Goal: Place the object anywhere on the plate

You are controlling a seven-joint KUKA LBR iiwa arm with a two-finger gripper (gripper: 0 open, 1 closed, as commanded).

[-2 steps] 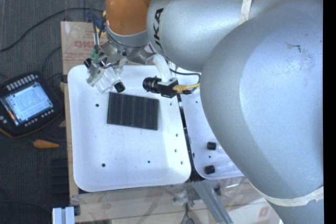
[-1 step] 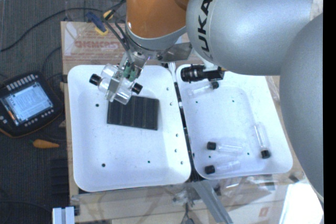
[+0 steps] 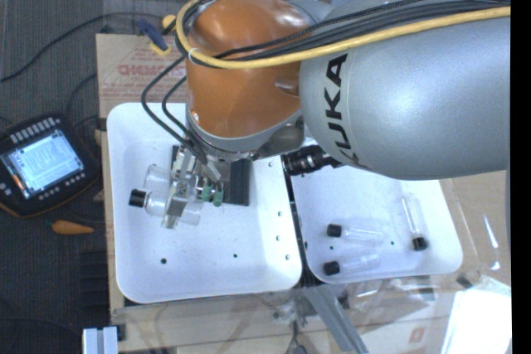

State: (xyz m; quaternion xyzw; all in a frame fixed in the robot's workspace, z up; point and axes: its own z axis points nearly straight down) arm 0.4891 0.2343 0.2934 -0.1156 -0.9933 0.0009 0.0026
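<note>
the kuka arm (image 3: 398, 87) sweeps in from the right and covers much of the bench, its orange band (image 3: 241, 70) hanging over the left bin (image 3: 133, 278). the right bin (image 3: 440, 261) sits just beside it, their rims touching along the middle. no plate can be made out among these things, so where the object should go is unclear; that alone could send the placement wrong.

below the orange band the gripper (image 3: 184, 193) reaches down into the left bin. its fingers look closed around or pressed against a clear plastic tube with a black cap (image 3: 153, 199), though the tube's transparency makes it hard to say whether it is truly clamped or merely touched. i judge the grip uncertain: a slick, round tube held near one end could swivel or slip out on lifting, and it would roll once dropped.

the tube lies in the left part of the left bin, its long axis running roughly left to right, black cap pointing toward the bin's left wall.

three similar capped tubes (image 3: 353, 232) lie loose in the right bin, well apart from the gripper.
</note>
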